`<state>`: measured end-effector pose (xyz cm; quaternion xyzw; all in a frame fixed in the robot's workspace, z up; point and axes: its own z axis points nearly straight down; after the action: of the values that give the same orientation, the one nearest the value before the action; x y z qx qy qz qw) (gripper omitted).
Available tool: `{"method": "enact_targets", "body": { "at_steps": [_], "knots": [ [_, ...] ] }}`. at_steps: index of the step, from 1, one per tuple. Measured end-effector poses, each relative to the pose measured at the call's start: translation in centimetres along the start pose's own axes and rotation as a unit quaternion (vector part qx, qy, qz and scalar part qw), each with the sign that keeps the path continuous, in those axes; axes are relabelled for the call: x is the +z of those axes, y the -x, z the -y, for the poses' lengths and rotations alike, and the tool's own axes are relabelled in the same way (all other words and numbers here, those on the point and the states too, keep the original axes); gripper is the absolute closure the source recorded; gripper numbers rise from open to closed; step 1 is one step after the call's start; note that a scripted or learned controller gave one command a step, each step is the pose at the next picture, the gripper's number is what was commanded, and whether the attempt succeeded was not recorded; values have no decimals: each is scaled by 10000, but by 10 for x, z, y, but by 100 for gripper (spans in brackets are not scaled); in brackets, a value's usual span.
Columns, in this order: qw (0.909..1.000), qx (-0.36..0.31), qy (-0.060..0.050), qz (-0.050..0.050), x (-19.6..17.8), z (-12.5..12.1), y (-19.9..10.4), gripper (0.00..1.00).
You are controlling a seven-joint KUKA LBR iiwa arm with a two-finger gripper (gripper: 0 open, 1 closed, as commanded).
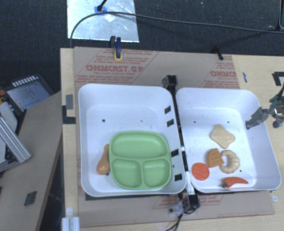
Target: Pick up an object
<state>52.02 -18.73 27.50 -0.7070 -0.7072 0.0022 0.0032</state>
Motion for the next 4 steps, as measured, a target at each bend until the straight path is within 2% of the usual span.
{"method": "enact_targets", "body": {
  "at_steps": [1,2,3,4],
  "knots": [
    [10000,-16,46,10,-5,-2,-1,0],
    [10000,-5,33,7,47,-12,5,0],
    [10000,-8,24,0,106,-14,-4,0],
    [10000,-2,29,4,151,-7,-1,0]
  ]
}}
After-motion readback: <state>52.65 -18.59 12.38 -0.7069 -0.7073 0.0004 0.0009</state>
